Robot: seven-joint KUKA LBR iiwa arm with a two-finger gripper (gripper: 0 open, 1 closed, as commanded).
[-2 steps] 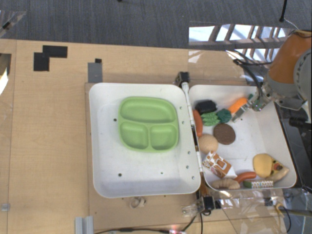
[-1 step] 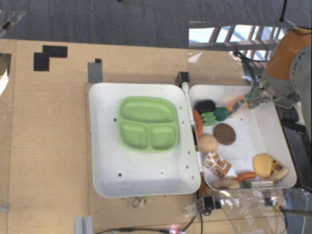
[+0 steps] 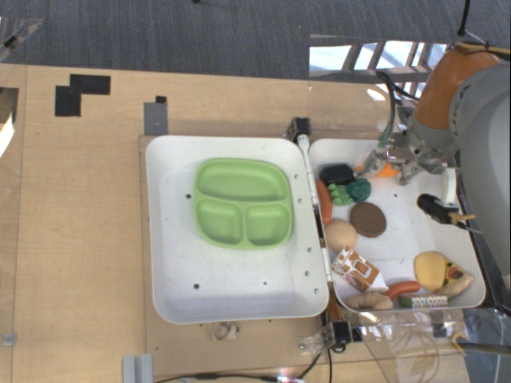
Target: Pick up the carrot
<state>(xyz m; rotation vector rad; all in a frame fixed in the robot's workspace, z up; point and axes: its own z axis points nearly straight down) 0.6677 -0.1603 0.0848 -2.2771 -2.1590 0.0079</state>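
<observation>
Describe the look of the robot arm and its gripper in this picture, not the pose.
The arm is a thick, rounded grey body with a broad orange band above the wrist. Below the band sits a darker grey metal wrist section, and the gripper hangs from it, small and made of dull metal parts. A thin dark cable loops near the wrist. No markings can be read on it.

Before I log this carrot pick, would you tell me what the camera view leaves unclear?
- Gripper: its fingers are too small and cluttered in the camera view to read.
- Orange piece at the gripper: too small to identify; grasp unclear.
- Carrot: lies along the right bin's left wall, partly hidden by the rim.
</observation>
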